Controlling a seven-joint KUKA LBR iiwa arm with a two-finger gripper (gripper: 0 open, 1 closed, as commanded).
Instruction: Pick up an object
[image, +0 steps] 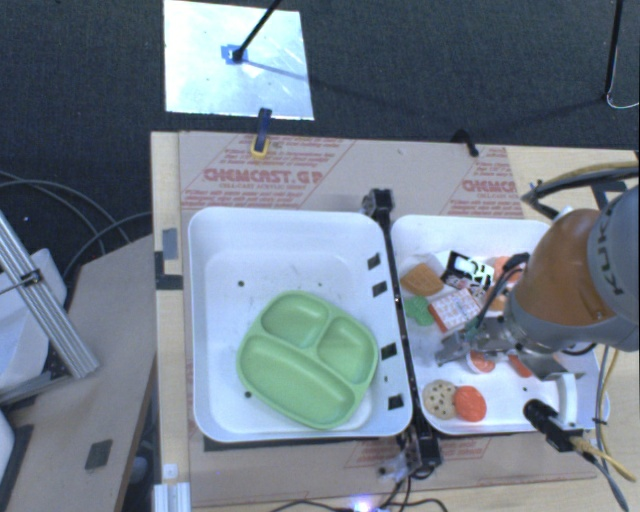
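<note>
Red round piece (483, 363) in the right bin (420, 232), lying just at 3 o'clock of the gripper (458, 350), almost touching. Can't tell whether the gripper is released or clenched; nothing visibly between its tips. Cookie (438, 397) and orange disc (469, 403) sit near, at 6 o'clock. Green tray (306, 358) is over in the left bin, well apart at 9 o'clock. My read: short shift toward 3 o'clock, then descend.

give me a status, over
Gripper low in right bin, among the toys. Nothing seen between fingers. Cookie and orange piece near front wall. Green tray in left bin.
</note>
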